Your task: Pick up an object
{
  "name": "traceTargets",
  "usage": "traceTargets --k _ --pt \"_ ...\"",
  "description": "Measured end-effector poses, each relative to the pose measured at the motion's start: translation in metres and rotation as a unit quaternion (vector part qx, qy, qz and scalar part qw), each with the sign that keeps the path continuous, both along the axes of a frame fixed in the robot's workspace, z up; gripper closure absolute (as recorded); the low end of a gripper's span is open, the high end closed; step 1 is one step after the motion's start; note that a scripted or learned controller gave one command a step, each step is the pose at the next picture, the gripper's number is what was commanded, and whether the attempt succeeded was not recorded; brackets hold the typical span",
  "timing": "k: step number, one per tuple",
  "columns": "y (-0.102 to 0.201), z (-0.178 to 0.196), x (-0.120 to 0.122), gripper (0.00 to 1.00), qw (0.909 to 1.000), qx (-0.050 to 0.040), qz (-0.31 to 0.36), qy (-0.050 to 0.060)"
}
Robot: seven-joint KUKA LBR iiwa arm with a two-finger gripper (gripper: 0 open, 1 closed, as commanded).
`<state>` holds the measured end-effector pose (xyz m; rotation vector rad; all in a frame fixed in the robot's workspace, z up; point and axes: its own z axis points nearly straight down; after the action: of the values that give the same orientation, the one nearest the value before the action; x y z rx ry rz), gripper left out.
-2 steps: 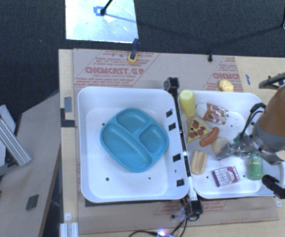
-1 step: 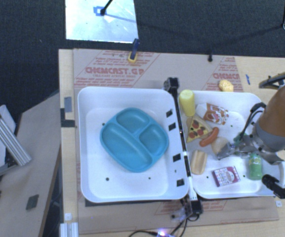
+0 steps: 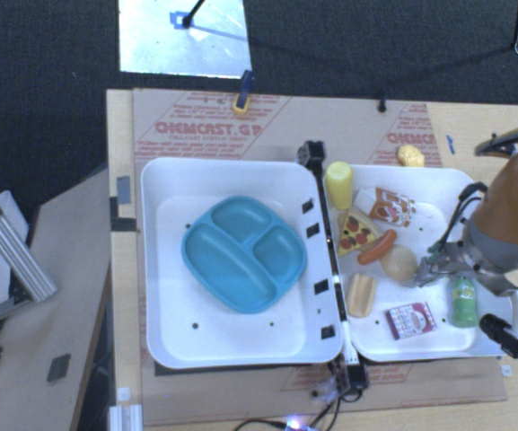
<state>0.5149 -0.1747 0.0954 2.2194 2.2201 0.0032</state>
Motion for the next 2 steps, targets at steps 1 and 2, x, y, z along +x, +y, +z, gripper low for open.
traceTargets --k 1,2 --pt "-0.005 0.049 -0.002 1.0 1.0 -0.001 0.0 -0.002" --pt "-0.003 0.094 -0.005 1.0 1.0 -0.0009 0.002 -0.002"
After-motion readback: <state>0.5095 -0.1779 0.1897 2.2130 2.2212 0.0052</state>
